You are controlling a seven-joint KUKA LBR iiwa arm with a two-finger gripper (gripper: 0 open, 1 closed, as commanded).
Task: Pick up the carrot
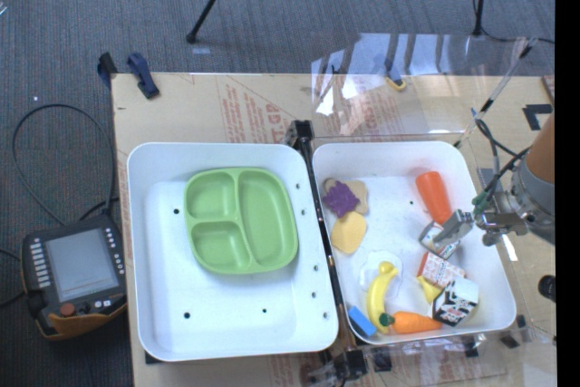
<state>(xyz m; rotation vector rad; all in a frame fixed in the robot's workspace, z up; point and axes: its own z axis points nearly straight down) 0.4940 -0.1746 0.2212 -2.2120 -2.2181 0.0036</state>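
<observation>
Camera view: jaws, state untellable, hover well above the carrot; crowding banana and carton could spoil the grab.

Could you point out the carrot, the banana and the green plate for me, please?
carrot point(419, 322): camera view, middle of its orange body.
banana point(379, 288): camera view, middle of its yellow curve.
green plate point(269, 215): camera view, floor of its long right compartment.

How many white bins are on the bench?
2: the left bin holds a green plate; the right bin holds the carrot and other toys.
</observation>
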